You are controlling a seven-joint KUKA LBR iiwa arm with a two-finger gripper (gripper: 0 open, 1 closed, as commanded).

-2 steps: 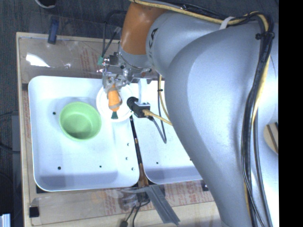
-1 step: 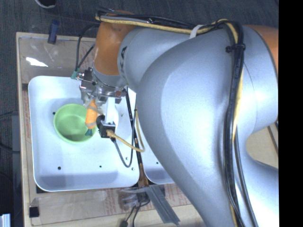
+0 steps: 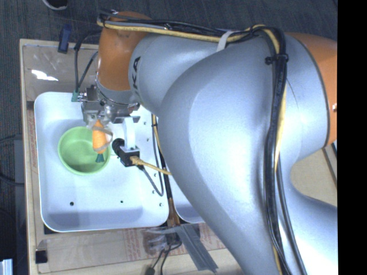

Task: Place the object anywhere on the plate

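Orange carrot [image 3: 100, 140] sits at the green plate [image 3: 74, 153]'s right rim, seemingly pinched by the gripper [image 3: 98, 132]'s fingers; bare bin floor [image 3: 92, 202] below.

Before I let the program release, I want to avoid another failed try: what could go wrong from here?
Two risks. The carrot hangs at the gripper over the right edge of the green plate, not its middle, so on release it might tip off the rim into the white bin. The carrot also looks tilted, so it could roll once it lands.
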